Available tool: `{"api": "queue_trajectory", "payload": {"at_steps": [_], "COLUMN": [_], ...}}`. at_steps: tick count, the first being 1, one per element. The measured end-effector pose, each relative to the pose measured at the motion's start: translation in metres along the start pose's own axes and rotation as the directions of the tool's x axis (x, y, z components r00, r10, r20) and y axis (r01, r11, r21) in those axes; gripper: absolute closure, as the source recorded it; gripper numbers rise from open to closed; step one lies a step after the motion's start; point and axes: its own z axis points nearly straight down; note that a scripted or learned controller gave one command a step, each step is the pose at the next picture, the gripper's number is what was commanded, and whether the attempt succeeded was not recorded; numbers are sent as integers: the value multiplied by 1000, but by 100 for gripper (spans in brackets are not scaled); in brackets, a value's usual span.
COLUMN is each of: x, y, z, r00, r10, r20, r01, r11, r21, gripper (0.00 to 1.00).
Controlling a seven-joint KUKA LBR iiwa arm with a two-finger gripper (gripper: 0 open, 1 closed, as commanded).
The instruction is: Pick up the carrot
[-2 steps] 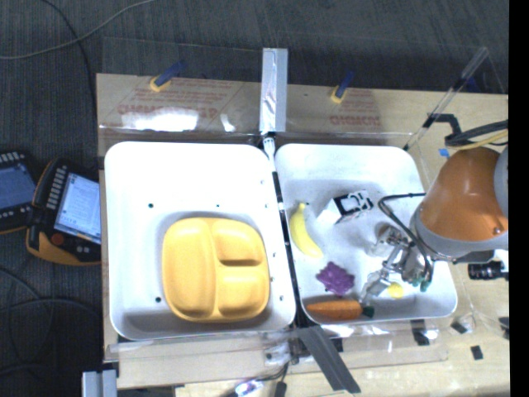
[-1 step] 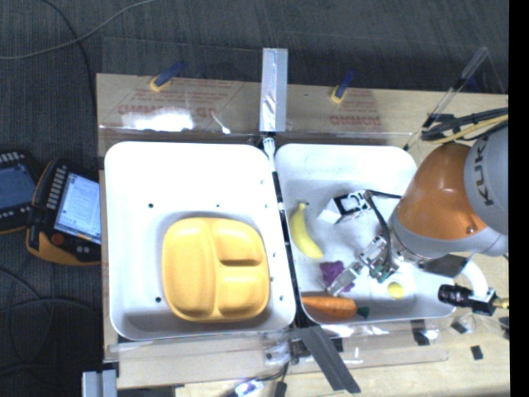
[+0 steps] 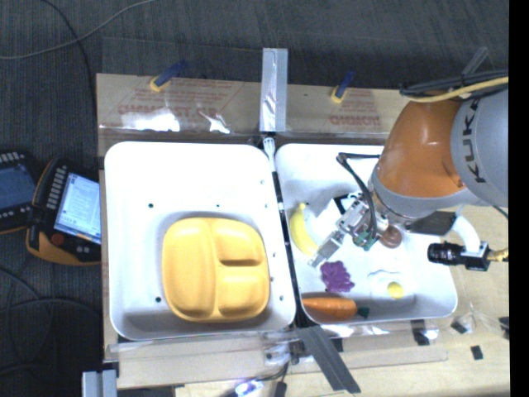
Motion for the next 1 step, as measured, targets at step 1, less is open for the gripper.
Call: {"api": "queue_trajectory", "payload": {"at_steps": [1], "x": [-10], "y": [-51], "z": [75], "r00": [999], "r10": [-50], "r20": [0], "r01": [50], "r11": [999], "r21": [3], "gripper": [0]}}
